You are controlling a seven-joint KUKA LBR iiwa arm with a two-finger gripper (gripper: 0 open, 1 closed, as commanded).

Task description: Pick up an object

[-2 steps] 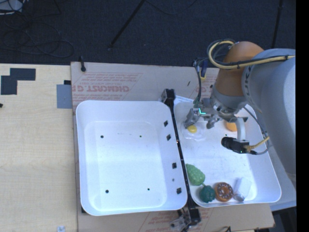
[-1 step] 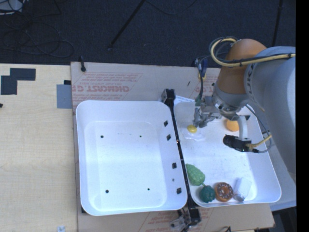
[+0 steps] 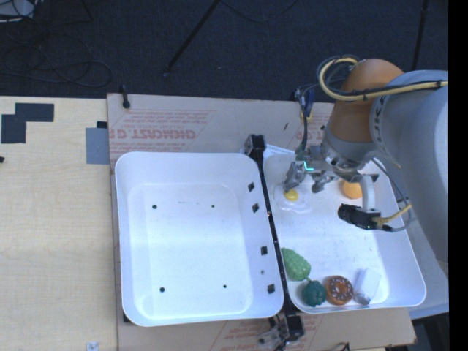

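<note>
Jaws (image 3: 307,178): state can't tell | arm bent low over right bin (image 3: 395,269) | near yellow obj (image 3: 291,194)

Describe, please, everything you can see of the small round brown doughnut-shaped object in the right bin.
The small round brown doughnut-shaped object is a ring with a dark hole at its middle and pale specks on top, like a toy doughnut. It lies flat near the front edge of the right white bin. A dark teal round object sits close against its left side, and a pale whitish block lies just to its right. The gripper is far from it.
</note>
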